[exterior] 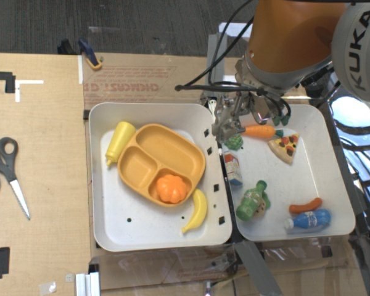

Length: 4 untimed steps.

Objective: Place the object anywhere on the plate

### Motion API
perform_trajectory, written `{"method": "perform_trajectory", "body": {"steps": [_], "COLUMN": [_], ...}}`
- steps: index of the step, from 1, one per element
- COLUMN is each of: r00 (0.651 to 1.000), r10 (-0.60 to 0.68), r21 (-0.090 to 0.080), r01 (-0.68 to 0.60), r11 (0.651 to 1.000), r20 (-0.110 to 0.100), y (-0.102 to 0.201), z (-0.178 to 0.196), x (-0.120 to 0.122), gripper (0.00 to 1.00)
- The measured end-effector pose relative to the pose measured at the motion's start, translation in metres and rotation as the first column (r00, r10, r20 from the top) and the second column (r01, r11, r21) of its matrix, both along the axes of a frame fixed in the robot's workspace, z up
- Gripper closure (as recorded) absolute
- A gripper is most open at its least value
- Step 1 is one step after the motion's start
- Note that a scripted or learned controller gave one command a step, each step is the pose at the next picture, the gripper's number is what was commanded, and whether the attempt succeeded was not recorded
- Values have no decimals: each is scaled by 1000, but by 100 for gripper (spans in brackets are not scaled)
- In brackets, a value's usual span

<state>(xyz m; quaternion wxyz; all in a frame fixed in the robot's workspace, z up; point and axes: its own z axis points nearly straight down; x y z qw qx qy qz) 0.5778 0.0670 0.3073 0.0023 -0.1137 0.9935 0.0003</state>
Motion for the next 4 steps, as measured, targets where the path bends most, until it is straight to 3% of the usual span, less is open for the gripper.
{"method": "perform_trajectory", "body": {"steps": [1,2,3,4], "r00": [963,905,801,584], "r10": [269,425,599,812], "r21": [0,0,-2,-3], "r01": [-269,-425,-599,-812], "r11": [963,905,801,584], "r20": [0,0,2,2], "y": [-23,-27,-30,-32], "z": [-13,-42,-56,-41], "x": [47,65,82,82], "gripper": [100,100,100,100]}}
